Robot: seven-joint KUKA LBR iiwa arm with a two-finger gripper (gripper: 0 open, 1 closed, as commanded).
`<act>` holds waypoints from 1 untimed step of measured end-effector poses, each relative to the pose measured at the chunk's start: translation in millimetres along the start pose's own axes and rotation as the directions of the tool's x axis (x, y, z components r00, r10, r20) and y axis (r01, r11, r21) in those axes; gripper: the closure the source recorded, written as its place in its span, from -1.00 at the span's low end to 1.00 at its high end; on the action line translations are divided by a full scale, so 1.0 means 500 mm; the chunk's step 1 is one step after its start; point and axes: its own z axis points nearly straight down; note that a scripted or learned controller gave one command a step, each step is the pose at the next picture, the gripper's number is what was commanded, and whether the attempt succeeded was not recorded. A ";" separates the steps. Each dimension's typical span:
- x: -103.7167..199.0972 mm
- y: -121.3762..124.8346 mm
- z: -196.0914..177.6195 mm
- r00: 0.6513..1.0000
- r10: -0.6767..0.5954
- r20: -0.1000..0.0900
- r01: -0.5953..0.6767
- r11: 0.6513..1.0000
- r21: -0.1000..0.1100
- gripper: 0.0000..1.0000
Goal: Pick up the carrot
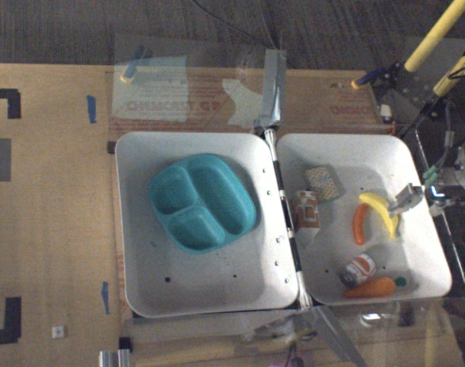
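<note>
The carrot [370, 287], orange with a small green tip at its right end, lies flat near the front wall of the right bin [427, 262]. My gripper [405, 200] reaches in over the bin's right rim, just right of a yellow banana [379, 211]. It hangs well behind the carrot and apart from it. Nothing shows in its grasp.
Touching the carrot's back edge is a small red and white can [359, 267]. An orange sausage-shaped piece [359, 224], a brown jar [307, 209] and a checkered cracker [323, 182] also lie in the right bin. The left bin [141, 274] holds a teal divided plate [203, 202].
</note>
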 end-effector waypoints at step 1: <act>-0.027 -0.061 -0.008 0.983 -0.181 0.000 0.181 0.983 0.000 -1.00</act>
